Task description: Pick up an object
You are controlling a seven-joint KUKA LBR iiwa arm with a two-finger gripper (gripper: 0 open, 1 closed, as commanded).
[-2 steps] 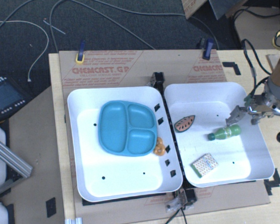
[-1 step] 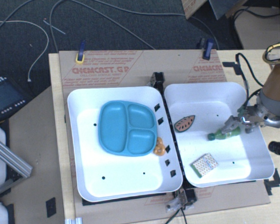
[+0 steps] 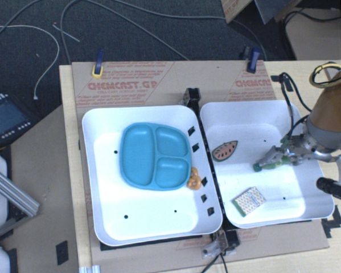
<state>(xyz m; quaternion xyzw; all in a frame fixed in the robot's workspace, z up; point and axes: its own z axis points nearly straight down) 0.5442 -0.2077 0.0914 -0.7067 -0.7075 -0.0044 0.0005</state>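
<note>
Camera view: the pincer (image 3: 257, 167), grip state impossible to tell, hovers in the right bin (image 3: 243, 115) between a watermelon-slice toy (image 3: 225, 151) and patterned sponge (image 3: 248, 201); centring over one before descending seems wise.

We saw a bench (image 3: 156, 77) covered in printed cardboard, bearing two shallow white bins side by side, the left bin (image 3: 106, 210) and the right bin (image 3: 288, 212), touching along a black divider (image 3: 206, 160).
</note>
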